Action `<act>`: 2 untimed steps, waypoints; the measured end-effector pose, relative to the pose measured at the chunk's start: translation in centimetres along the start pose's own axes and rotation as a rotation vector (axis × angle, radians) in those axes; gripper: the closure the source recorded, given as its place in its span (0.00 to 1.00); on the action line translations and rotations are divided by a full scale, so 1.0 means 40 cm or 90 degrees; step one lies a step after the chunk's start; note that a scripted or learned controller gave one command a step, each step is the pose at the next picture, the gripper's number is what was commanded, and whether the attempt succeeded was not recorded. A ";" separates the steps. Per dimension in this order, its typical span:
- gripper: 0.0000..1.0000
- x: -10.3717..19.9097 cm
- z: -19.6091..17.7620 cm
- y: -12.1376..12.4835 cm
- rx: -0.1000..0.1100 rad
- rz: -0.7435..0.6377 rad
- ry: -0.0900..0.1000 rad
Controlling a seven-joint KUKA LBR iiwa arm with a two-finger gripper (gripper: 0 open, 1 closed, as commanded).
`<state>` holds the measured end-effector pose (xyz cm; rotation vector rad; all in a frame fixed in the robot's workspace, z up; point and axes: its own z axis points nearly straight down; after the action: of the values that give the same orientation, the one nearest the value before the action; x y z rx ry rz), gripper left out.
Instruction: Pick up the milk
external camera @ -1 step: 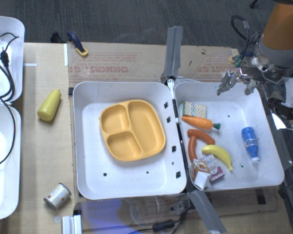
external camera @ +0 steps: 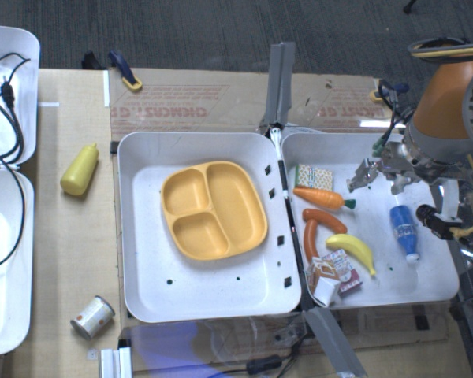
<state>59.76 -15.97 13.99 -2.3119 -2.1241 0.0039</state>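
Milk (external camera: 333, 275) — a small carton, lying tipped on its side at the front edge of the right bin (external camera: 426, 294), close to that bin's front-left corner and hard by the divider between the two bins. Its long axis appears to run roughly diagonal, from the front-left corner up toward the bin's middle. A banana (external camera: 352, 251) lies touching or just beside the carton's upper right side; a sausage (external camera: 318, 232) lies just behind it, along the left wall.

Further back sit a carrot (external camera: 323, 198) and a checked packet (external camera: 314, 177). A blue bottle (external camera: 405, 231) lies toward the right side, well apart from the milk.

Gripper (external camera: 369, 173) hangs over the back half of the right bin, to the right of the carrot. State of its jaws: cannot be told at this angle. Nothing is seen between them.

Judgement: the milk lies forward and to the left of the gripper — the approach must cross above the carrot and banana. Open room is poor: wall on the left, rim in front, banana crowding the right. A descent from above is advised.

The left bin (external camera: 142, 235) carries a yellow plate (external camera: 214, 209).
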 end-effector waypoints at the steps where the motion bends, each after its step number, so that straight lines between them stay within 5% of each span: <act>1: 1.00 -0.003 -0.023 0.001 0.000 0.002 -0.001; 2: 1.00 0.194 -0.167 -0.094 -0.001 -0.157 0.000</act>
<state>56.68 -7.93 20.69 -2.0332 -2.3929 0.0024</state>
